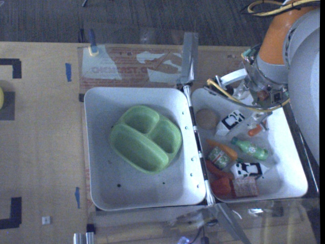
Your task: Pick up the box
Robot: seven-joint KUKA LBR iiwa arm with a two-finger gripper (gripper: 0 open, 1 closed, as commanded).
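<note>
In the right bin [297, 179], a small white box with black markings [231, 121] lies near the back, tilted. A second black-and-white patterned box [247, 170] sits near the front, with a reddish-brown box [246, 187] just in front of it. My gripper [255, 107] hangs over the back of the right bin, just right of and above the white box, with cables looped around the wrist. I see nothing held in it.
The right bin also holds a tan round item [206, 118], a green bottle [251, 149], a small can [219, 157], an orange carrot-like piece [223, 147] and a red item [220, 185]. A green divided plate [146, 138] lies in the left bin [101, 187].
</note>
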